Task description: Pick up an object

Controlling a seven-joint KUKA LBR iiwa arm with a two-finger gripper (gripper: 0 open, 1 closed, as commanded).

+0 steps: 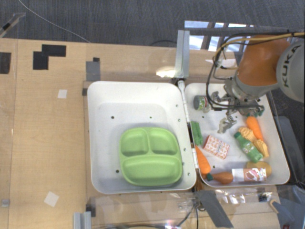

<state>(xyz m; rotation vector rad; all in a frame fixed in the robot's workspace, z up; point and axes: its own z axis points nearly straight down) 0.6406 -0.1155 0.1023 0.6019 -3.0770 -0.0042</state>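
Note:
My gripper (pixel 228 123) hangs low in the right bin (pixel 284 171), over bare floor near its middle, with nothing seen held. Around it lie a small green can (pixel 201 102) to the left, an orange carrot (pixel 254 127) and a green bottle (pixel 248 146) to the right, and a pink checkered packet (pixel 217 147) just in front. Along the front wall lie a second carrot (pixel 203 160), a brown sausage-like piece (pixel 222 177) and a red-labelled bottle (pixel 251 173). A green stick (pixel 196 132) rests by the left wall.
The left bin (pixel 102 104) holds a green divided plate (pixel 150 155) in its front half. A yellow item (pixel 261 148) lies beside the green bottle. The arm's orange band (pixel 259 61) looms over the right bin's back edge.

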